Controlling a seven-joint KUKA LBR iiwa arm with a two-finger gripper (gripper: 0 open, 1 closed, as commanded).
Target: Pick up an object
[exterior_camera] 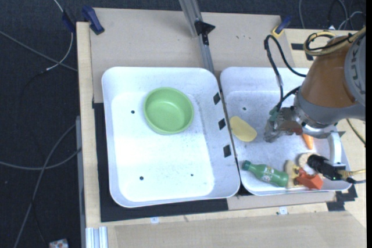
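- Dark carpet with loose cables surrounds a pale wooden bench (145, 38) that carries two shallow white bins side by side.
- Left bin (128, 177) holds a single green bowl (168, 110), sitting toward its upper middle.
- Right bin (250, 81) holds the clutter, and the arm (328, 87), grey with an orange band, reaches in over its right half.
- Its gripper (278, 128) hangs low near the middle of the right bin; I cannot tell how the tool is set, and nothing is visibly held in it.
- Nearest candidate is a yellow, rounded piece (243, 128), lying just to the left of the gripper and close to the bin's left wall.
- A green bottle (265, 173) lies on its side along the lower rim, and next to it is a small pile of orange and red toys (307, 177).
- To do the step well, I judge the tool should be centred over one isolated item before descending; the yellow piece looks low and rounded, so it may slip, while the bottle offers a narrower body to close across.
- No brand, label or writing is readable anywhere.
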